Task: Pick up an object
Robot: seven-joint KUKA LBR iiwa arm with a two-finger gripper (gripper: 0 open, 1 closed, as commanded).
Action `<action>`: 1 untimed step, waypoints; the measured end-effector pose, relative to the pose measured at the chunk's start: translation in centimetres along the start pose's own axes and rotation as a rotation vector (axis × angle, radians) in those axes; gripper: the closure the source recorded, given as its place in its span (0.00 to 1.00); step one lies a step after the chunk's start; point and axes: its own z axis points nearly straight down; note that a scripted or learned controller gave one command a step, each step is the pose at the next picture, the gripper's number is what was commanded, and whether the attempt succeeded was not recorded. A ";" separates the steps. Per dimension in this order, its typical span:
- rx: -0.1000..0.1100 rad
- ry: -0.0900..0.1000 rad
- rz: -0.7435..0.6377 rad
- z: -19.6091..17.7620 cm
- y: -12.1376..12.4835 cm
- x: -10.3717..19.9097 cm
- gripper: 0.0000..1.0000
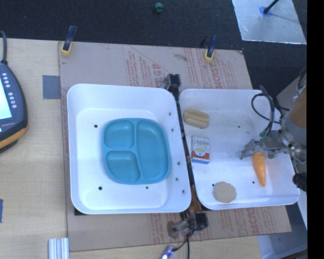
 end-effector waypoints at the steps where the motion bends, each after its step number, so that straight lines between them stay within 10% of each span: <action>1: 0.001 -0.001 -0.002 -1.0 0.0 -0.1 1.00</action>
